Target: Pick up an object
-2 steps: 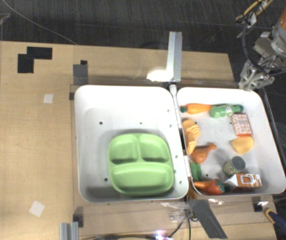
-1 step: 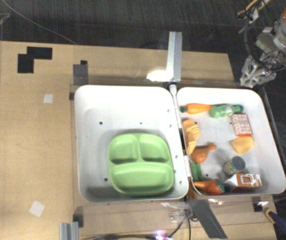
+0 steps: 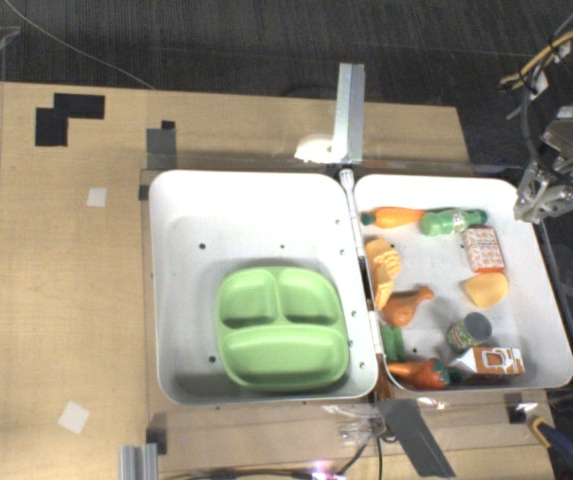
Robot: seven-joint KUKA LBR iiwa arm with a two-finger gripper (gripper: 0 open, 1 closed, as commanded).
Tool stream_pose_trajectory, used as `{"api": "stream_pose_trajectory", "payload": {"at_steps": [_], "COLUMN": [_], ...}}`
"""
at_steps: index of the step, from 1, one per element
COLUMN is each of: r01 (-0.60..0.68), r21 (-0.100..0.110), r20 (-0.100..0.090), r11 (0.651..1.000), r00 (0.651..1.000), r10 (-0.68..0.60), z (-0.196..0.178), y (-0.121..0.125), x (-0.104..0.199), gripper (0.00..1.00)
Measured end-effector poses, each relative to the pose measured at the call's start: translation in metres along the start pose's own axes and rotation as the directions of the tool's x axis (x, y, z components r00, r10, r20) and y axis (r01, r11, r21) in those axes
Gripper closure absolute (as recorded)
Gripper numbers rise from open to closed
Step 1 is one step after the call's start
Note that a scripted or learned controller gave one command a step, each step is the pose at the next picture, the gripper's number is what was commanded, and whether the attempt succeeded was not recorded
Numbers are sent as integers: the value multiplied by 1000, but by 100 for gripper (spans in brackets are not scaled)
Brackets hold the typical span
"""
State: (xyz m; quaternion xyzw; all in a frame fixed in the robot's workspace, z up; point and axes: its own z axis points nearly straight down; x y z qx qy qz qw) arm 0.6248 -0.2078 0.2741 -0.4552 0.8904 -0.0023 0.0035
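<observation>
The right bin (image 3: 556,298) holds several toy foods: a carrot (image 3: 398,217) and a green bottle (image 3: 451,221) along the back, a red-and-white packet (image 3: 483,248), a yellow wedge (image 3: 486,289), a yellow-orange item (image 3: 383,266), a chicken drumstick (image 3: 406,305), a small can (image 3: 466,332), an orange carton (image 3: 494,362) and another carrot (image 3: 421,373) at the front. My gripper (image 3: 544,204) hangs at the bin's back right corner, above its rim, with nothing visibly between its fingers.
The left bin (image 3: 181,268) holds a green divided tray (image 3: 282,326). A metal post (image 3: 349,113) stands behind the seam between the bins. Cables (image 3: 551,58) loop above the arm at the far right.
</observation>
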Motion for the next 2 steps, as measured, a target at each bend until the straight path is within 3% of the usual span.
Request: {"api": "stream_pose_trajectory", "payload": {"at_steps": [1,2], "r01": [287,408], "r21": [-2,0], "r20": [2,4], "r11": [958,913], "r00": [958,913], "r10": [-287,-408], "z": [23,32], "y": [23,-21], "x": [12,-48], "gripper": [100,100]}}
